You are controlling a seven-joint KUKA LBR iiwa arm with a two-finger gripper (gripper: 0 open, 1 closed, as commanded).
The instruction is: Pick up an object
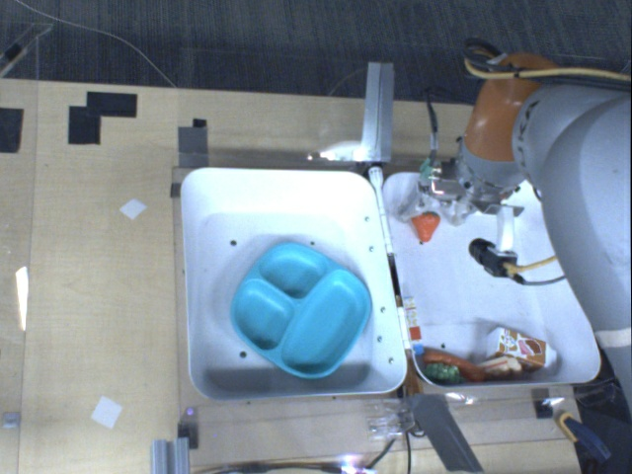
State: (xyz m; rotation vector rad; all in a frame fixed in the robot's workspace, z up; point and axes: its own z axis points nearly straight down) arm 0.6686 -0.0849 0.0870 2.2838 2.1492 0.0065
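Note:
A small orange-red object (426, 227) lies in the far left corner of the right bin (449, 294). My gripper (433, 208) hangs directly over it, its tip right at the object's top. The grey arm with its orange band (504, 117) comes in from the right and covers the bin's right side. Along the near edge of the right bin lie a green item (441, 371), a reddish-brown item (478, 368) and a small printed carton (521, 348).
The left bin (212, 255) holds a blue divided plate (301, 307). A black connector with a yellow cable (494, 257) hangs off the wrist over the right bin. A metal post (378, 112) stands behind the wall between the bins.

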